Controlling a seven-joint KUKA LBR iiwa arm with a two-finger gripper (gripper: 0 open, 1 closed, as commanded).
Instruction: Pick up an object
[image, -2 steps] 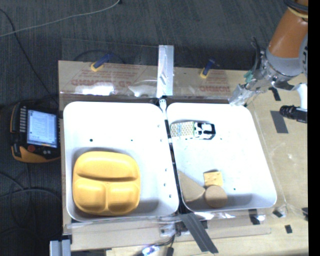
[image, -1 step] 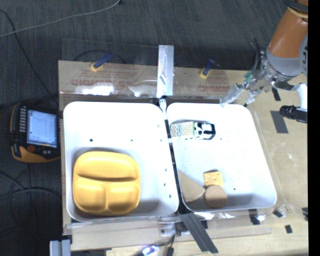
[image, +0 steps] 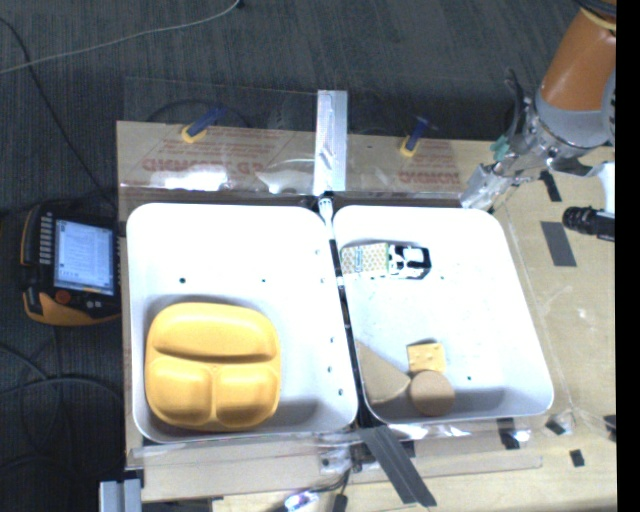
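Note:
My gripper (image: 487, 187) hangs at the far right, just past the back corner of the right bin (image: 520, 300), with nothing seen in it. In that bin a small tan block (image: 425, 355) rests against a brown cylinder (image: 431, 391) near the front wall. A flat patterned packet with a black-and-white end (image: 385, 260) lies at the bin's back left. A big yellow bun-shaped object (image: 212, 362) sits in the front of the left bin (image: 230, 240).
A raised divider (image: 340, 300) runs where the two bins meet. A handheld pendant with a lit screen (image: 72, 262) lies on the floor to the left of the bench. Clear plastic sheeting (image: 300, 160) is clipped behind the bins.

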